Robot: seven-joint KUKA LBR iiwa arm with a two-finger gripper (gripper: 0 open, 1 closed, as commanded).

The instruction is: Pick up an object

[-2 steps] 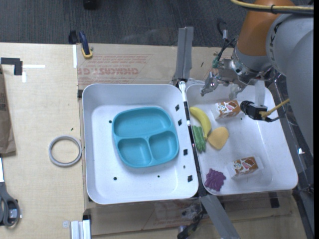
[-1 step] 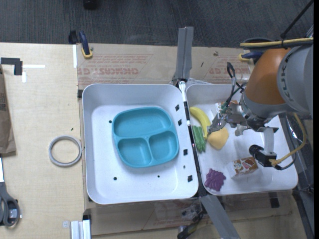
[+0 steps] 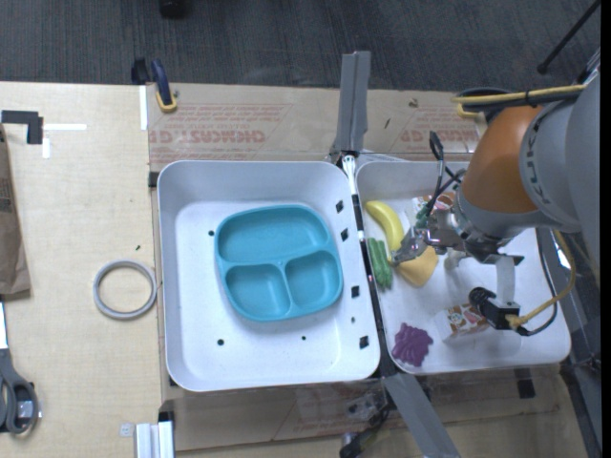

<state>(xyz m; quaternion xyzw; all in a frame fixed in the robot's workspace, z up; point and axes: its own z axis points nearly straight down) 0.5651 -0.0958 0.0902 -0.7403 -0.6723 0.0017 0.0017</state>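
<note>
The right bin (image 3: 535, 346) holds a yellow banana (image 3: 386, 222), a green vegetable (image 3: 382, 263), a yellow pear-like fruit (image 3: 418, 269), a purple bunch of grapes (image 3: 412, 343) and a small red and white carton (image 3: 466, 319). My gripper (image 3: 424, 244) hangs low over the bin's left half. It is right above the yellow fruit and just right of the banana, and seems to touch the fruit's top. The grey arm with its orange band (image 3: 496, 170) covers the bin's far right part.
A blue three-compartment plate (image 3: 278, 261) lies in the left bin (image 3: 181, 284). A divider (image 3: 355, 208) separates the two bins. On the bench to the left lie a grey tape ring (image 3: 125, 288) and scissors (image 3: 14, 399). A cable (image 3: 539, 313) loops near the carton.
</note>
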